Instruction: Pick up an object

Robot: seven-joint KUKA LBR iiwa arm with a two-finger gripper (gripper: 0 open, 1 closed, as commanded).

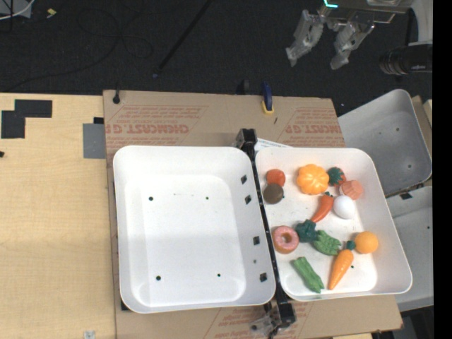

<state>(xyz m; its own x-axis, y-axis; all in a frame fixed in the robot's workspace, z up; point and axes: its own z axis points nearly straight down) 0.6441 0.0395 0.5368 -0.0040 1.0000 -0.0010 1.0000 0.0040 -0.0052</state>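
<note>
In the camera view, the gripper (323, 46) is seen high up near the top, over the dark floor behind the bench. It is well apart from both bins. Its two fingers (302, 39) are spread open, and nothing is held between them.

The left bin (141, 288) is seen beside the right bin (395, 260), and the two are touching along the middle. All the toys are kept in the right bin. A yellow pumpkin (313, 179) is placed near the back, with a small red tomato (275, 177) to its left and a brown ball (273, 194) just below the tomato. A white egg (345, 207) is found near the right side, just beside a pink piece (351, 188). A small carrot (323, 207) is laid just left of the egg. A pink donut (285, 239) is seen near the middle wall. A bigger carrot (340, 269) and a green pickle (308, 274) are laid near the front. An orange fruit (366, 242) is set just above the bigger carrot.

Nothing has been picked up yet, so it can be judged that the task is at its very start. The gripper must be brought down over the right bin, one toy must be chosen, and the fingers must be closed on it. Then the toy must be lifted. The toys are packed close together, so two could be bumped at once.
</note>
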